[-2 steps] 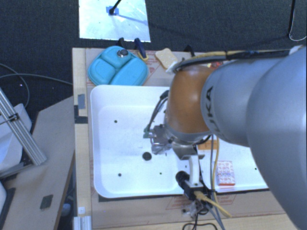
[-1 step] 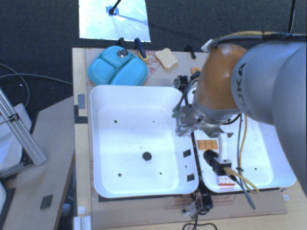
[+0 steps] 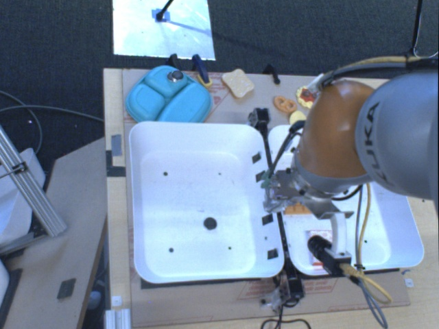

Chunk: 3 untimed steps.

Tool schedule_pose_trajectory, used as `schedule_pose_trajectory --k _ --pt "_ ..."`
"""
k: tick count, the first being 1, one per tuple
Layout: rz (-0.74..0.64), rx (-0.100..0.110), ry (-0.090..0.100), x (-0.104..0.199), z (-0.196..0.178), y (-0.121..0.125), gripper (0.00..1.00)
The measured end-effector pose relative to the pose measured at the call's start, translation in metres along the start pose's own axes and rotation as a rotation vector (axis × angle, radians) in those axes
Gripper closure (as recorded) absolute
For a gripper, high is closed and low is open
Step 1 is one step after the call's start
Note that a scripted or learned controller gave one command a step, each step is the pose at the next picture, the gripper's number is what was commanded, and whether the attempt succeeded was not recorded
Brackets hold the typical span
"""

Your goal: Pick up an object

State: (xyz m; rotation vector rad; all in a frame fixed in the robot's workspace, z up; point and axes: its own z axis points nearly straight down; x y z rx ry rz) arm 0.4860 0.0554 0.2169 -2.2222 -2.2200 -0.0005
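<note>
The arm [image 3: 357, 136] hangs over the right bin [image 3: 401, 245], hiding its gripper, so the claw's state cannot be told. No object is seen lifted. Candidates, a toast piece [image 3: 238, 83] and blue tray [image 3: 168, 96], lie toward 12 o'clock, outside the 2 bins.

Two white bins are seen: the left bin [image 3: 199, 201] is dotted with small dark spots, and the right bin [image 3: 401, 242] carries an orange patch. At eleven o'clock a light-blue tray [image 3: 168, 96] is laid, with a tan bread slice [image 3: 238, 83] at twelve. Grey and orange are borne by the arm [image 3: 357, 136].
</note>
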Motion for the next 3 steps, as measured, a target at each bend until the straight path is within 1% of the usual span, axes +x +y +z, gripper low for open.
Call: schedule_pose_trajectory --k 1,2,3 --pt "-0.01 -0.02 0.006 0.038 -0.153 0.009 1.0" --pt "-0.006 -0.004 0.0 0.053 -0.162 0.008 1.0" --pt "-0.01 -0.007 0.0 0.052 -0.172 0.008 1.0"
